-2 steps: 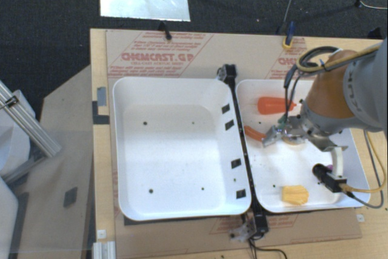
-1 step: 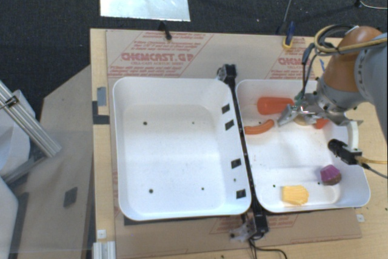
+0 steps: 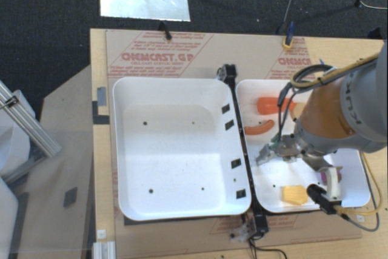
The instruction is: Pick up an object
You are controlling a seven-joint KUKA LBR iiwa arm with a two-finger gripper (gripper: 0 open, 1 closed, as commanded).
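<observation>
Sausage [image 3: 257, 127], orange-red and curved, in right bin [image 3: 357, 191].

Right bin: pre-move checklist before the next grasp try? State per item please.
1. Targets present in the right bin: ok. An orange carrot-like piece, a red sausage-shaped piece and a yellow wedge lie in it.
2. Gripper over the right bin: ok, low near the divider side.
3. Finger opening: cannot tell, too small and blurred.
4. Object held between the fingers: cannot tell.
5. Nearest target: the red sausage-shaped piece lies just above the gripper in the picture; contact cannot tell.
6. Yellow wedge apart from the arm: ok, it lies by the bin's near wall.
</observation>
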